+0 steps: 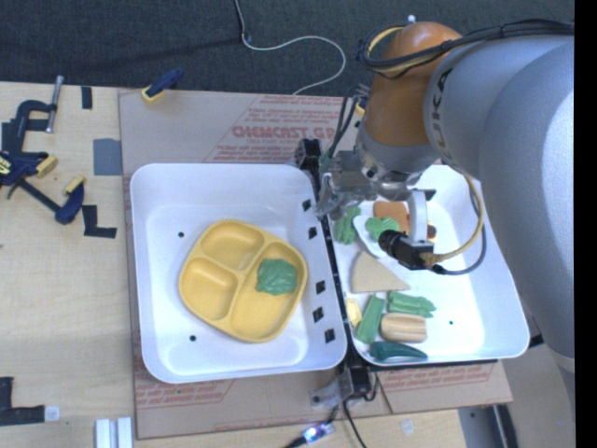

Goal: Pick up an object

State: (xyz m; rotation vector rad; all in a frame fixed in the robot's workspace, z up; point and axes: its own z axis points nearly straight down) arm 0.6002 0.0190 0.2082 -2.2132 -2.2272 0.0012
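The arm (485, 119) covers the right bin's (466, 343) one-o'clock corner, and the pincer's (359, 215) tips are too murky to read.

You are looking down on two bins sitting side by side on a board (233, 129) lying on the bench (56, 325). In the left bin (154, 250) a tray (224, 292) is lying near the middle, and a leafy piece (277, 276) is resting in its right compartment. In the right bin (485, 329) the toy food is crowding the left half: a wedge (373, 275) is lying in the middle, a block (403, 327) and a pod (399, 351) are lying nearer the front edge. The arm (410, 82) is reaching over that bin's rear part. Clamps (28, 157) are lying at the bench's far left.
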